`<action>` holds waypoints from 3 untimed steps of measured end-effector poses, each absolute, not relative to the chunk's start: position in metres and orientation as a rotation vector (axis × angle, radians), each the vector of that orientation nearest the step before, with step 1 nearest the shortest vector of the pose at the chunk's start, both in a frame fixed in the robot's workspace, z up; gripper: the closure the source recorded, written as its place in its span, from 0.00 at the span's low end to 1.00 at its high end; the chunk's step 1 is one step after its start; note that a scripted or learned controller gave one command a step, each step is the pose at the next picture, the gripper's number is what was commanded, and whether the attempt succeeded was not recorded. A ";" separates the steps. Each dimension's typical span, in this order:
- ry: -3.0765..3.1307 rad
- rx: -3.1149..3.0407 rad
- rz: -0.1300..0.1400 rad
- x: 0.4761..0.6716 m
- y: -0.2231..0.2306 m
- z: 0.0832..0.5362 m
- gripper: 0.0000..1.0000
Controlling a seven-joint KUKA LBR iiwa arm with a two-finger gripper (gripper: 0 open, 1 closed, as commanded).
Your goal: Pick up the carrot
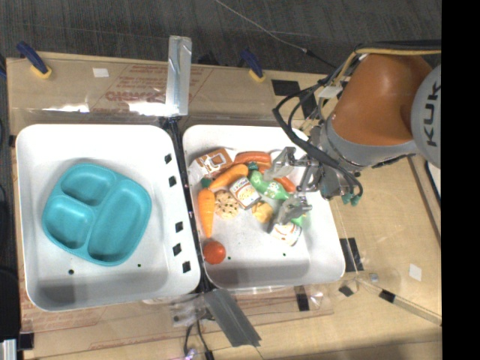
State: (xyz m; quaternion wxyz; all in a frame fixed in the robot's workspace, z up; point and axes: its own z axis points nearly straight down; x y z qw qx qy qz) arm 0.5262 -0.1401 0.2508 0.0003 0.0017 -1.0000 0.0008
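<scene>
The carrot is an orange tapered piece lying lengthwise near the left wall of the right bin, with its thin end towards the front. My gripper hangs low over the right part of that bin, well to the right of the carrot and not touching it. It is open: one finger is towards the back and the other towards the front. Between them lie a green toy and a small orange-red piece.
Crowded around the carrot are a red tomato, a cookie, small printed boxes, an orange sausage-like piece and a hot dog. The left bin holds a teal divided plate.
</scene>
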 end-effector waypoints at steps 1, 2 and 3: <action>-3.134 -0.006 -0.003 0.479 -0.129 0.162 0.00; -3.136 -0.221 0.001 0.496 -0.139 0.215 0.00; -3.131 -0.198 -0.002 0.476 -0.138 0.096 0.00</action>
